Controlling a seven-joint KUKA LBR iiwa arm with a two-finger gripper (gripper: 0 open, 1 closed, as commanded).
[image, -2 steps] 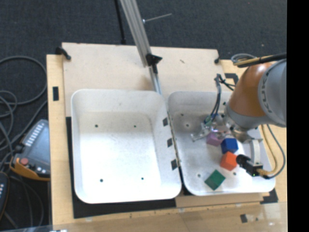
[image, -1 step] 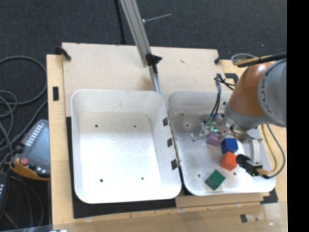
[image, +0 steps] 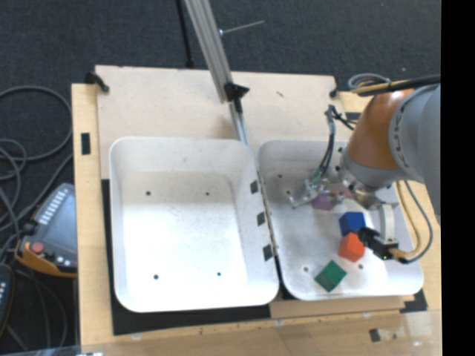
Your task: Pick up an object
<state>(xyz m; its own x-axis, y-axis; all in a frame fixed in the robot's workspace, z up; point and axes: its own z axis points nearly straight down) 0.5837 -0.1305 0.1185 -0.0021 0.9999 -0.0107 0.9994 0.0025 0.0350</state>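
My gripper [image: 318,194] is low in the right bin [image: 297,154], near its middle, with the grey and orange arm coming in from the right. A small purple object [image: 324,202] lies right under the gripper, partly hidden by it. I cannot tell whether the purple object is held. A blue cube [image: 352,222] sits just to the right and nearer the front. An orange cube [image: 352,248] rests in front of the blue one. A green block [image: 330,276] lies close to the bin's front wall.
The left bin [image: 122,199] stands beside the right one, and their walls meet along the middle. A slanted metal rail [image: 211,43] rises from the back of the bench. Cables and a pendant lie on the floor at the left.
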